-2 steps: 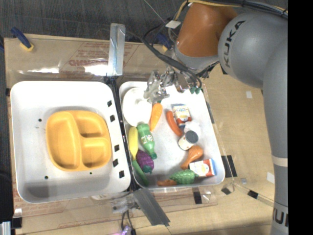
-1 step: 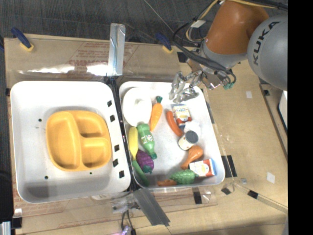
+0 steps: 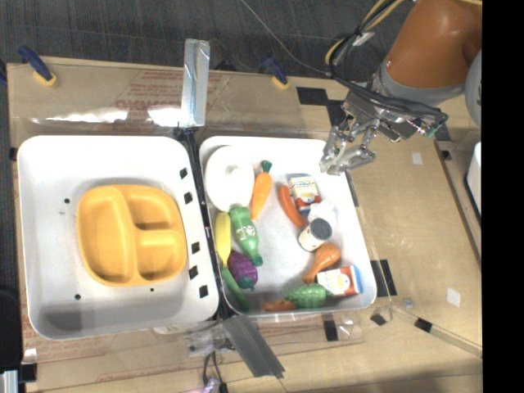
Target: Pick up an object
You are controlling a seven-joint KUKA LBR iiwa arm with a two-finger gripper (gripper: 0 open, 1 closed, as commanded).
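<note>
The right bin point(image 3: 358, 219) holds several toy foods: an orange carrot point(image 3: 260, 191), a small carton point(image 3: 304, 188), an orange sausage point(image 3: 290, 206), a white-and-dark pot point(image 3: 317, 229), a green bottle point(image 3: 244, 234), a yellow banana point(image 3: 222, 236), a purple fruit point(image 3: 243, 269), a drumstick point(image 3: 324, 259), a second carton point(image 3: 341, 281) and a green vegetable point(image 3: 307, 295). My gripper point(image 3: 345, 155) hangs over the bin's far right corner, just above and to the right of the small carton. Its fingers stand open with nothing between them.
A white plate point(image 3: 228, 178) lies at the right bin's far left. The left bin point(image 3: 41, 170) holds a yellow divided tray point(image 3: 131, 234). A metal bracket point(image 3: 196, 84) stands upright behind the wall between the bins. Brown bench surface lies to the right.
</note>
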